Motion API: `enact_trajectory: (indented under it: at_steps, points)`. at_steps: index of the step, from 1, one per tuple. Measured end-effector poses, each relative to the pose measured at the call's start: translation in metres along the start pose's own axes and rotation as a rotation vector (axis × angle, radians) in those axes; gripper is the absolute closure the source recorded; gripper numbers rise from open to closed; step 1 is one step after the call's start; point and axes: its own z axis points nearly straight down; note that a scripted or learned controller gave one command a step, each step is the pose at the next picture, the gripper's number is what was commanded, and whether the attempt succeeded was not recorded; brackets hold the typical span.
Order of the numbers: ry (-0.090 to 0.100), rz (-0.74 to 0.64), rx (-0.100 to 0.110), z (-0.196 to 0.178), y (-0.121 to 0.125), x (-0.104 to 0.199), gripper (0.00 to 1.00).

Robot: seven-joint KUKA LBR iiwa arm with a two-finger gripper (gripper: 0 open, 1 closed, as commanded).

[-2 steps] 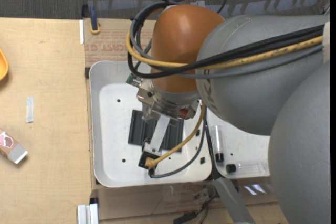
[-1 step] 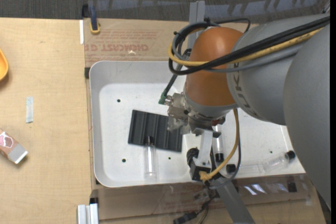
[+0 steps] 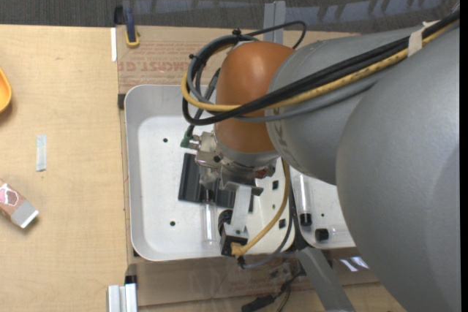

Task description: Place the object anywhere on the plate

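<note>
Pincer (image 3: pixel 201 190), black and low over the shallow white plastic bin (image 3: pixel 150 157), is hidden beneath the orange-banded grey arm (image 3: pixel 252 95), so I cannot tell its state. Neither object nor plate can be made out, so a blind descent might close on nothing.

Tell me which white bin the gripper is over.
The gripper hangs over the view's left bin; the other bin, rightward, lies mostly under the arm.

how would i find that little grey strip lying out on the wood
Start from the left white bin and look left across the bare wooden bench. The small grey strip lies upright there alone, pale and thin, above the pink-and-white wrapped block and below the orange piece at the edge.
</note>
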Motion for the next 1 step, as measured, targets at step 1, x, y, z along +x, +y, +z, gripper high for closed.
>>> enact_trajectory:
  at_steps: [1]
  points:
    - [0.000,0.000,0.000,-0.0001,0.0001,-0.0002,0.00]
